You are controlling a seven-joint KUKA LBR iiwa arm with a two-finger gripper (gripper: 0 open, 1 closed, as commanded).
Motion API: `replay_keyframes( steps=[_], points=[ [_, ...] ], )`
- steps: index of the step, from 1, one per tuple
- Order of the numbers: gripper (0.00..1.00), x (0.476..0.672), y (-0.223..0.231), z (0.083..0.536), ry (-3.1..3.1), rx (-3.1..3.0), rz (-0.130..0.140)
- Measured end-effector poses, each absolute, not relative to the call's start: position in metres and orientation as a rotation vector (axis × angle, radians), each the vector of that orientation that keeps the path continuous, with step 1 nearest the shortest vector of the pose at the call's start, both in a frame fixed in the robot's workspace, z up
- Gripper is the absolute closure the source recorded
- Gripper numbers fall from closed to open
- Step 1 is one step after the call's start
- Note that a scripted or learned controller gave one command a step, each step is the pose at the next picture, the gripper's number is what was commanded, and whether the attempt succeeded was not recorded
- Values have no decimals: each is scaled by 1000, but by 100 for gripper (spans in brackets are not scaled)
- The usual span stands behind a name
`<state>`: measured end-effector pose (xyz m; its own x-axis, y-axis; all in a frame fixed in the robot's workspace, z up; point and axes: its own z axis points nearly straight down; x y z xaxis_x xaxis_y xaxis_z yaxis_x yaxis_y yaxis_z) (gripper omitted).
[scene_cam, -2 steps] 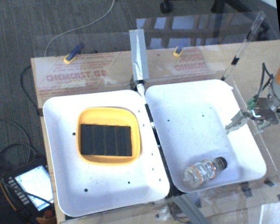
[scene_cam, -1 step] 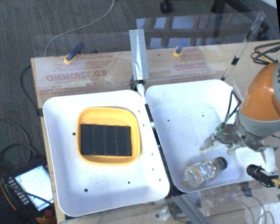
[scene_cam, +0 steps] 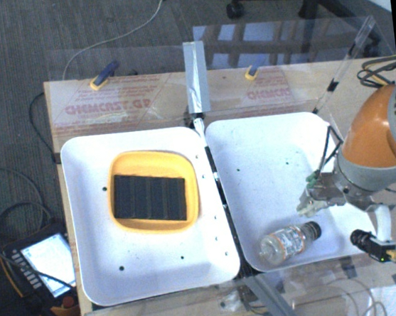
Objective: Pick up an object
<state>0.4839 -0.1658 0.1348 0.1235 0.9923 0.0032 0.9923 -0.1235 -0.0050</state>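
Note:
A clear plastic bottle [scene_cam: 288, 240] with a dark cap lies on its side near the front edge of the right bin [scene_cam: 269, 152]. My gripper [scene_cam: 317, 196] hangs low over the right bin's right side, just above and to the right of the bottle's cap end. Nothing shows between its fingers. In the left bin [scene_cam: 97, 273] sits a yellow dish [scene_cam: 150, 162] with a dark ridged block [scene_cam: 150, 197] lying in it.
The orange band and grey wrist [scene_cam: 379, 149] fill the space over the right bin's right edge. A metal divider post [scene_cam: 196, 75] stands behind the seam between the bins. Cables and a tablet [scene_cam: 42, 260] lie on the floor to the left.

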Motion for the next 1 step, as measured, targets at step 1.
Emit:
replay_keyframes(
  steps=[1],
  points=[
    [0,484,-166,135,-2076,-2350,2]
  ],
)
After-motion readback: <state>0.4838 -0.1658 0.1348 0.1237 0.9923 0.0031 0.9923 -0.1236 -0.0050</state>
